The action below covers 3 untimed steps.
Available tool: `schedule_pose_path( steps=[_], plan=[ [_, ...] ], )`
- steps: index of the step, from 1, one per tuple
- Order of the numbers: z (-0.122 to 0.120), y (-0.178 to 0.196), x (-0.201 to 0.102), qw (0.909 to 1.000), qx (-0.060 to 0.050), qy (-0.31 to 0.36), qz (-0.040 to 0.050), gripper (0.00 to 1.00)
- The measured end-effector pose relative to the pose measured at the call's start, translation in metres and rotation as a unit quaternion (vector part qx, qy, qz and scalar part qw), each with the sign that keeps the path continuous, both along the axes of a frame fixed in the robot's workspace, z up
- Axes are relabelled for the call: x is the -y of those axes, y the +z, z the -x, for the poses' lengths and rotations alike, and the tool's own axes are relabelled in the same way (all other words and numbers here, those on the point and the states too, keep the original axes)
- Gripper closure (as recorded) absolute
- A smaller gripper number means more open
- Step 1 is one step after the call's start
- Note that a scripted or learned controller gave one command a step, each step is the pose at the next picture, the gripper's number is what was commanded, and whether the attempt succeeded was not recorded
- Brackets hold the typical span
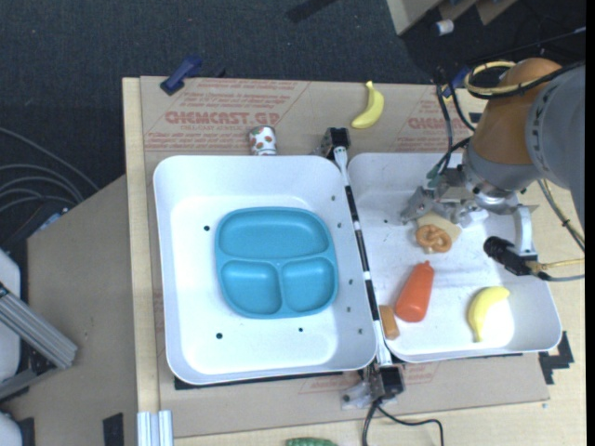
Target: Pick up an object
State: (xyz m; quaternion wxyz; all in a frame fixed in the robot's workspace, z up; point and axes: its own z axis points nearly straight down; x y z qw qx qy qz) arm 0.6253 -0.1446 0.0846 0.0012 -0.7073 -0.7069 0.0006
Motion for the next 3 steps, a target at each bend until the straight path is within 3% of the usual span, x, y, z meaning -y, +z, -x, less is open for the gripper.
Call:
schedule_pose_path(
  steps=[1,2,3],
  plan=[
    [0.0,0.01,0.0,1.0,0.001,0.0,-0.0002,1.0],
    [-0.039,0.145,-0.071,1.0,0.003,0.001,0.0001,1.0],
    [0.025,0.169,-0.122,1.0,0.0,0.001,-0.0003,1.0]
  ],
)
